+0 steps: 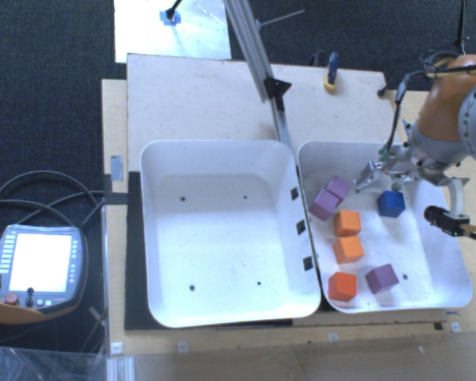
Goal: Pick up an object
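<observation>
The right bin holds several small blocks. A blue cube lies near its back right. Two purple blocks touch each other at the back left, and another purple block sits near the front. Three orange cubes run in a line down the left side. My gripper hangs over the back of this bin, just behind the blue cube, with its metal fingers spread open and nothing between them.
The left bin stands beside the right one, and their walls meet at the middle. A slanted metal pole crosses the back of the bench. A teach pendant lies on the floor at the left.
</observation>
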Controlling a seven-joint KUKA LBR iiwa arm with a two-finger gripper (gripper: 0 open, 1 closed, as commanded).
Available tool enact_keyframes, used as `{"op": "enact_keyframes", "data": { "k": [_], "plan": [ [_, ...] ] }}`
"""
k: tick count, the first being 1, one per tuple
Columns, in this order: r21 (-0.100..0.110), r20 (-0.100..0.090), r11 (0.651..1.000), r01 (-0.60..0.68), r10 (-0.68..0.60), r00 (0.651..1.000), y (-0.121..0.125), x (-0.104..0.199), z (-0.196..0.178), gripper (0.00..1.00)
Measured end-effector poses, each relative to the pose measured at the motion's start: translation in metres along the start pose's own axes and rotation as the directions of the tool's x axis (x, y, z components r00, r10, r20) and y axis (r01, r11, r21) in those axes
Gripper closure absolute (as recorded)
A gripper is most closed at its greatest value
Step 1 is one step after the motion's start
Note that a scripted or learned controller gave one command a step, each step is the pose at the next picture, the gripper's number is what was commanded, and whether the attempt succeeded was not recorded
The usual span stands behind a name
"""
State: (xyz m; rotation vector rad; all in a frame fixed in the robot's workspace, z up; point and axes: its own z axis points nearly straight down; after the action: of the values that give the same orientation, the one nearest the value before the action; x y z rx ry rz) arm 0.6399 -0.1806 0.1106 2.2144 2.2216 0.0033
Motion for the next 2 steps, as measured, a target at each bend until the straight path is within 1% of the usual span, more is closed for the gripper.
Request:
{"op": "enact_keyframes", "data": {
  "k": [1, 2],
  "plan": [
    [-0.001, 0.0, 1.0, 0.002, -0.002, 1.0, 0.001, 0.0, -0.01, 1.0],
    [-0.001, 0.0, 1.0, -0.001, 0.001, 1.0, 0.001, -0.004, -0.055, 1.0]
  ]
}}
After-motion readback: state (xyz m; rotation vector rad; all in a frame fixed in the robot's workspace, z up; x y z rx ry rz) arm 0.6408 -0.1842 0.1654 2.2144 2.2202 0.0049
